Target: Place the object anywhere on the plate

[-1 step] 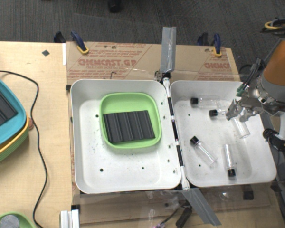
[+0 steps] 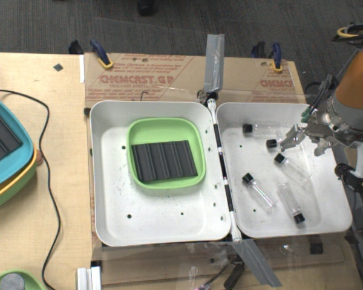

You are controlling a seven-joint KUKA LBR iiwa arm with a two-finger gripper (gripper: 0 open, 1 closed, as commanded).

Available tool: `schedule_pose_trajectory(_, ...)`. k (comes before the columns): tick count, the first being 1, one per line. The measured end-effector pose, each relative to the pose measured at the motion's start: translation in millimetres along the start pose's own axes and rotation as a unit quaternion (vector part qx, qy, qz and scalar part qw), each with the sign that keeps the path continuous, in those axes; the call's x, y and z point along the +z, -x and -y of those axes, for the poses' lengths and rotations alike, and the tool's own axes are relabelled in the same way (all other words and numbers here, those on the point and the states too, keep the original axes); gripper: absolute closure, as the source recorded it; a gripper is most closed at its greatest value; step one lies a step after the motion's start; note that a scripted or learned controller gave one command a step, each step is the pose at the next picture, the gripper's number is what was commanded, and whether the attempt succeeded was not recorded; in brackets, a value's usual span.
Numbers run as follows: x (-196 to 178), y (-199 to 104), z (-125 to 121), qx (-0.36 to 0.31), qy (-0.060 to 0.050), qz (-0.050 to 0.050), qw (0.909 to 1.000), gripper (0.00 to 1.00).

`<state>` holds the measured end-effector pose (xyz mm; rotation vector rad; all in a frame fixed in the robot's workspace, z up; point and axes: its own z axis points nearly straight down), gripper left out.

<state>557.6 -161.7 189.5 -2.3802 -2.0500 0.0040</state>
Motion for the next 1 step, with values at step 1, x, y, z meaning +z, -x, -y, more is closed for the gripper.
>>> schedule_pose_trajectory(1, -70.8, 37.3, 4.3, 0.137, 0.000, 0.000, 0.9906, 0.00)
